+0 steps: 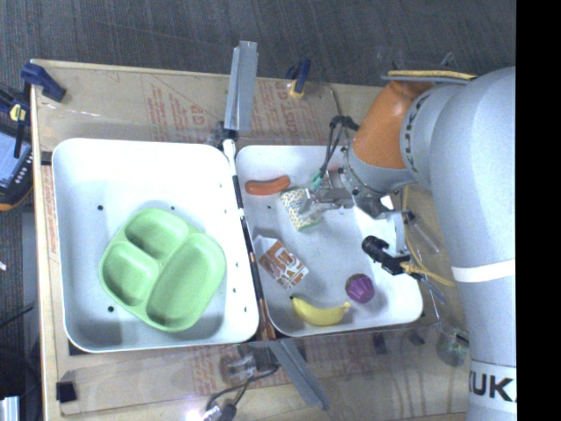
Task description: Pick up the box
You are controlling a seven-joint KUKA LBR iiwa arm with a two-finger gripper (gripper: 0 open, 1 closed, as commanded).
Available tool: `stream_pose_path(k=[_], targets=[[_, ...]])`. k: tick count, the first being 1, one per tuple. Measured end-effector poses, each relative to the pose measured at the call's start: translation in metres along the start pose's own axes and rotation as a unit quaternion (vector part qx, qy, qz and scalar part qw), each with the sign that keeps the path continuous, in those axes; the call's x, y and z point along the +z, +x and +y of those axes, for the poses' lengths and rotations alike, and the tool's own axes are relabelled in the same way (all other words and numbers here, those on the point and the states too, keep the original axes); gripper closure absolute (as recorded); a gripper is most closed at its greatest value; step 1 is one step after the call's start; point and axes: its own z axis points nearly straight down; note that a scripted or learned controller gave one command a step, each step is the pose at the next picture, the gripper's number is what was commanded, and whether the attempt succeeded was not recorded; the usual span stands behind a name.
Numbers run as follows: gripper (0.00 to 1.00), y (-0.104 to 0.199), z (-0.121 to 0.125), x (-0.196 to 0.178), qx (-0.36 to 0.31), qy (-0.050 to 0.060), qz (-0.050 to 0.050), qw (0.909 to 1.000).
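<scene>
- The right bin (399,305) carries all the loose things, and the arm (473,191) covers much of its right side, so bare floor is scarce there.
- The widest open patch in that bin lies in the middle, between the box (283,265) and the purple object (359,288).
- The box, brown and white with print on it, lies flat and skewed in the lower left part of the right bin, just beside the wall that faces the left bin.
- That wall crowds the box on its left; on its right and upper sides it has free floor.
- A yellow banana (320,311) lies near the box's lower right, close to the bin's near rim, apart from the box.
- A red sausage (267,184) lies along the far left corner of the right bin, well apart from the box.
- The gripper (314,198) sits low in the upper middle of the right bin, right at a pale patterned packet (296,209).
- Whether the jaws stand wide or narrow cannot be told from this angle; dark hardware and cabling blur them.
- The box lies below and a little left of the gripper in the view, near but not touching, with the packet between them.
- The left bin (79,235) holds a green divided tray (164,268), with bare white floor along its far side.
</scene>
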Motion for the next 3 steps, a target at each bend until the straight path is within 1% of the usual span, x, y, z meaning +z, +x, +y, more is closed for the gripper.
stream_pose_path(k=[1,2,3], targets=[[0.00,0.000,0.000,0.000,0.000,0.000,0.000,1.0000],[0.00,0.013,0.019,0.016,-0.026,0.001,0.001,0.9997],[1.00,0.013,0.019,0.006,-0.027,0.000,0.001,0.9996]])
